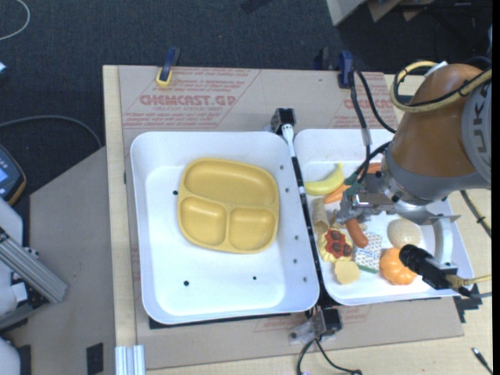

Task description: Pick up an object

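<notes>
over the right bin [461, 237] the gripper [355, 201] hovers, its opening unclear, above toy food: banana [324, 183], sausage [357, 232]. descending squarely onto one separate piece looks wisest.

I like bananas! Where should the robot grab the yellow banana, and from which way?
Probably at the middle of the banana, coming straight down from above. It lies flat near the top of the right bin, curved, with its narrow width easy for two fingers to span. The middle is the thickest part, and the space around it looks less crowded than by the other toy food.
</notes>
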